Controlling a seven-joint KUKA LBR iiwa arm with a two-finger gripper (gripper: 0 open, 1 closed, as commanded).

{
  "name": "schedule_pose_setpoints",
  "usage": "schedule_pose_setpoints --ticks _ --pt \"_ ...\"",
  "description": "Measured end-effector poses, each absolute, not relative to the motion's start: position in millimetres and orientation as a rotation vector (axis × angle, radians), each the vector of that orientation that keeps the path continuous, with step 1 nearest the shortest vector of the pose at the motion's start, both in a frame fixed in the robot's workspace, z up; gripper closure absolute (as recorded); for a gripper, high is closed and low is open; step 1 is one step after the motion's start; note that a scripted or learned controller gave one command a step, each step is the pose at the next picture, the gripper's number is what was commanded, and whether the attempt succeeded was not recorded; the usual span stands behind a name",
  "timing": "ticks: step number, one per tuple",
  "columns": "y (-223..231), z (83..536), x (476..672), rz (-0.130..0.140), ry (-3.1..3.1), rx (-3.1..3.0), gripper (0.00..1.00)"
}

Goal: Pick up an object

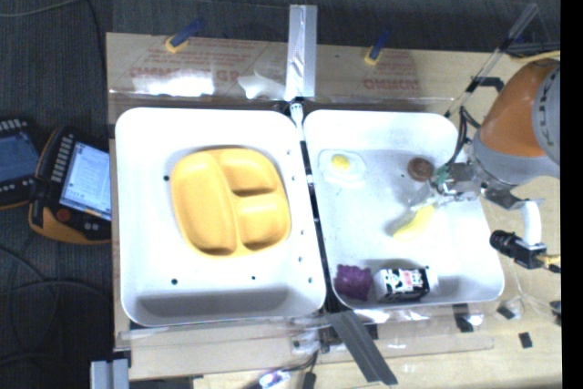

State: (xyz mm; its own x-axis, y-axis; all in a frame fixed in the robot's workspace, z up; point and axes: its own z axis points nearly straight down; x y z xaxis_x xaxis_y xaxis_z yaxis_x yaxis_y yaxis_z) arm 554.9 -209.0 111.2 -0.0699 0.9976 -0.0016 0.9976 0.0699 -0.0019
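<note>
Camera view: two white bins are seen side by side; the left bin [137,196] is occupied by a yellow divided tray [230,200], lying flat; in the right bin [474,278] a fried-egg toy [342,164], a small brown piece [420,167], a yellow object [413,219], a purple object [353,281] and a black-and-white carton [404,282] are scattered well apart, probably so that each can be picked singly; the gripper [448,181] is lowered at the right bin's edge, just beside the brown piece and above the yellow object; nothing is seen held, and its closure cannot be judged.
</note>
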Motion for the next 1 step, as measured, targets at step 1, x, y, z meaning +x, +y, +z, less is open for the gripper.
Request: schedule_pose_setpoints --ticks 1 --pt "-206.0 199.5 606.4 0.008 -2.105 -2.335 1.00"
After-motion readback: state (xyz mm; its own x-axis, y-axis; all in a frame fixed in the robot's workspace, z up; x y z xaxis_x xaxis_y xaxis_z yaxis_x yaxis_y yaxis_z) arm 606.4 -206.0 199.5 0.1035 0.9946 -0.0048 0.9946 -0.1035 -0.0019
